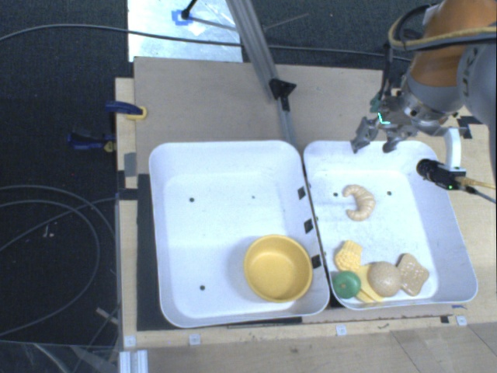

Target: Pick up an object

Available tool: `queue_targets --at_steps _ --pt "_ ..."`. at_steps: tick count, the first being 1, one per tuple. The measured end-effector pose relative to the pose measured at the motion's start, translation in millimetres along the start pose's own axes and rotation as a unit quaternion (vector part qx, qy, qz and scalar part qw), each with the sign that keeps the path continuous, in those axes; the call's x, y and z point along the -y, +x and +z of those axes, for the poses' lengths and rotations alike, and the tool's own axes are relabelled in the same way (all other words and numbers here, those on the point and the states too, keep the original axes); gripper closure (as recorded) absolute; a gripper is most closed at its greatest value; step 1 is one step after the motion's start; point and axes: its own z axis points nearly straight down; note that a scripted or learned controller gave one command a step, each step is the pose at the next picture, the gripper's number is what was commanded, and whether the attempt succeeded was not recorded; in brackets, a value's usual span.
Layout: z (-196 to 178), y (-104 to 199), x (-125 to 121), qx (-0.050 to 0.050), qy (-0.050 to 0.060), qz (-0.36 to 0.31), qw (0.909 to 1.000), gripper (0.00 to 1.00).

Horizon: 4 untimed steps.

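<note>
My gripper [376, 141] hangs over the far edge of the right bin [450, 231], its two dark fingers spread apart with nothing between them. A pale croissant [359, 201] lies in the middle of that bin, below and slightly left of the gripper. At the bin's near end sit a yellow waffle-like piece [349, 255], a green ball [347, 284], a tan round bun [384, 277] and a brown cracker [412, 273], packed close together. A yellow bowl [278, 267] rests in the near right corner of the left bin [194, 208].
A grey pole [260, 49] slants down to the bench just behind the seam between the bins. A black-tipped white part [436, 171] juts over the right bin's far right rim. Blue and yellow clamps [109, 127] grip the bench's left edge.
</note>
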Motion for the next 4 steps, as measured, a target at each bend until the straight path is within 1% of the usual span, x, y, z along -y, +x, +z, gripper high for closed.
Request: queue_targets --at_steps 1,2,4 --pt "-2 0 -1 0.0 -0.002 0.0 1.0 0.0" --pt "44 -5 6 0.001 0.001 0.002 1.0 0.0" --pt "129 0 0 0.001 0.0 0.0 1.0 0.0"
